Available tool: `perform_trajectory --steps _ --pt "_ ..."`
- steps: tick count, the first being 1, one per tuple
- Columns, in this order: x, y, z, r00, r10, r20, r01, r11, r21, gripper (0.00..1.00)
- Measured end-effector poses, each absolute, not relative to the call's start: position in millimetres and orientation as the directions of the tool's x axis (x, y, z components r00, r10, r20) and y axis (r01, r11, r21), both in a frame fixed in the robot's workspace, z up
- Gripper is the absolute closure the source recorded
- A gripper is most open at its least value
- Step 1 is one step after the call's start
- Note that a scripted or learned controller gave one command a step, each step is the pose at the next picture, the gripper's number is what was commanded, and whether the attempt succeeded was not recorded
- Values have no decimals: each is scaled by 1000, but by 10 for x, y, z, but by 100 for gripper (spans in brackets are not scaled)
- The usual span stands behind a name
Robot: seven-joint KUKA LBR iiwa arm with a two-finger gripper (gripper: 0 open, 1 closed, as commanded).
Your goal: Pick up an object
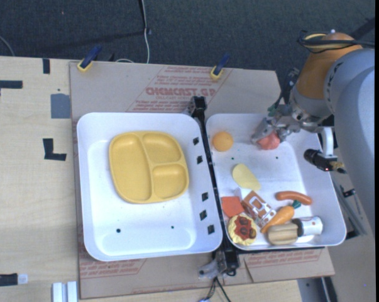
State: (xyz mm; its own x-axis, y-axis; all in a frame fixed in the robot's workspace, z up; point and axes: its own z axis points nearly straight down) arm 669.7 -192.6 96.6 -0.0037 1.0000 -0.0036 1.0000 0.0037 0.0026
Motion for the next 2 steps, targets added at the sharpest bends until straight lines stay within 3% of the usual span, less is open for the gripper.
perform_trajectory --steps 1,2 --pt "6637 -1480 1571 -5 1000 1 1000 5 4 100" --pt "6443 -822 1864 -7 1000 3 1000 7 2 100"
